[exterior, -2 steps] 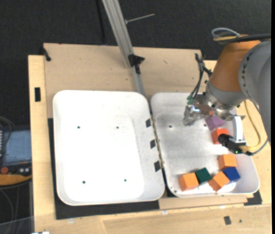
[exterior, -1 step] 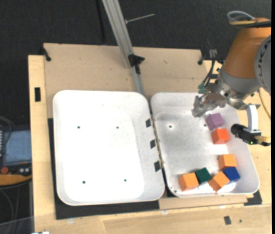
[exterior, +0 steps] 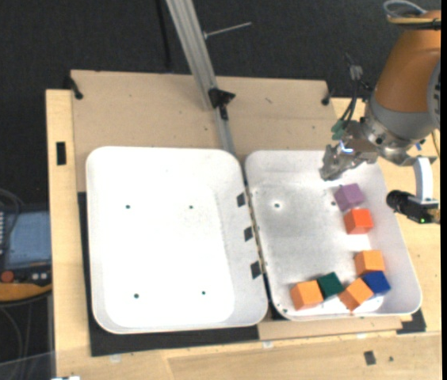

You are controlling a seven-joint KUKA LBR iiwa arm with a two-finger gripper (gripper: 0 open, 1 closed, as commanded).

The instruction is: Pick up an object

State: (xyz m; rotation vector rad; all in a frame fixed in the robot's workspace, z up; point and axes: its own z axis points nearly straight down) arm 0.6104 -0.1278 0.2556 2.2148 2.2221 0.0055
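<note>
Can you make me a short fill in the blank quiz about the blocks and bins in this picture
1. All the blocks lie in the ____ bin.
2. The block nearest the gripper is ____ in colour.
3. The green block touches an ____ block on its left.
4. The blue block sits near the bin's ____ corner.

Missing words: right; purple; orange; bottom right

Two white bins are borne side by side on the bench (exterior: 61,212): the left bin (exterior: 168,240) and the right bin (exterior: 303,228), edges touching.
</note>
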